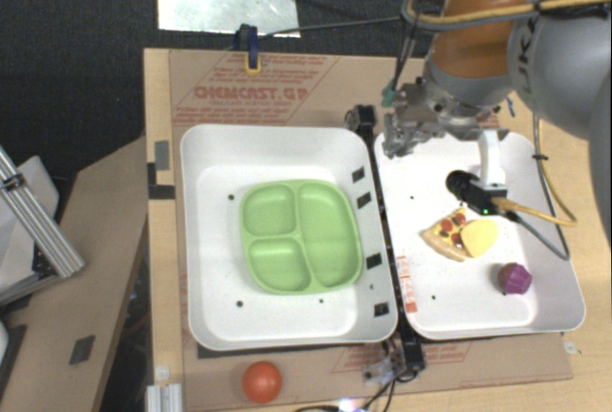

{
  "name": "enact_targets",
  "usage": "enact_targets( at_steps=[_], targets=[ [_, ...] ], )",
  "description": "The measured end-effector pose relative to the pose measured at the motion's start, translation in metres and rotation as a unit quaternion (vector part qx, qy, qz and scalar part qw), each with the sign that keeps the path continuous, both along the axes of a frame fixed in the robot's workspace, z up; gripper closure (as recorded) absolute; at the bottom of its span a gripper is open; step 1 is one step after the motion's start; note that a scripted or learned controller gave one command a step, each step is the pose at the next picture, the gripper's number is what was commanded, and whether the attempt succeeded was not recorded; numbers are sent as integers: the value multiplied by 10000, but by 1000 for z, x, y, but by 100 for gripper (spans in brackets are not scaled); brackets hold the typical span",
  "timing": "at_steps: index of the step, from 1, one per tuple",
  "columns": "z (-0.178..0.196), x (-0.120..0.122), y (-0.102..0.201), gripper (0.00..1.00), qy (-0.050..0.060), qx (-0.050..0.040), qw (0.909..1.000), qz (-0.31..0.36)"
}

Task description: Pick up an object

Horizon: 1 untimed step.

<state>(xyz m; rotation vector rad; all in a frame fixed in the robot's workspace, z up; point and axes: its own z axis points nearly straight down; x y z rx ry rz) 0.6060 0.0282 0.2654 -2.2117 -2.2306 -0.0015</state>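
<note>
The right bin holds a toy pizza slice with a yellow piece touching its right side. A small purple object lies nearer the front right corner. My gripper hangs over the bin's far left corner, close to the divider between the bins. It is well behind the pizza slice, and nothing shows in its grasp. The grey arm with its orange band comes in from the upper right.
A green divided plate lies in the middle of the left bin. An orange ball rests on the bench in front of the left bin. A metal rail stands off to the left.
</note>
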Motion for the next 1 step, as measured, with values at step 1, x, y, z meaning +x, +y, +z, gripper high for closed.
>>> enact_targets(
  at_steps=[1],
  targets=[
    [-16,-10,51,100,3,5,10000,5]
  ],
)
